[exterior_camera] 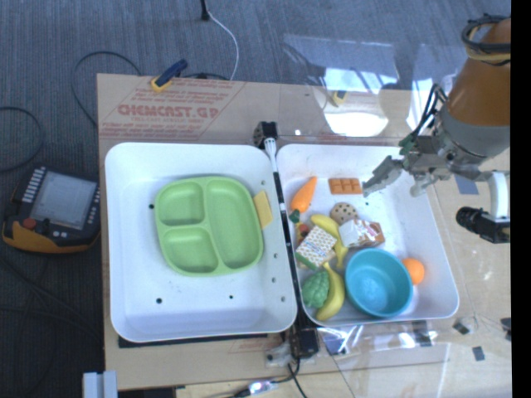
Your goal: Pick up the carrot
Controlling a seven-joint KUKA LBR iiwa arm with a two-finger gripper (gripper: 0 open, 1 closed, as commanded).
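The orange carrot (303, 195) lies tilted in the right bin (436, 239), near its upper left corner and close to the divider. My gripper (399, 181) hovers over the upper right part of that bin, to the right of the carrot and well apart from it. Its fingers (380, 175) are spread open and nothing is between them. A square orange cracker (344, 186) lies between the carrot and the gripper.
Below the carrot the right bin holds a cookie (344, 212), wrapped sandwich pieces (317, 245), a banana (333, 293), a green vegetable (315, 288), a blue bowl (377, 282) and a small orange (413, 270). A green divided plate (206, 225) sits in the left bin (133, 288).
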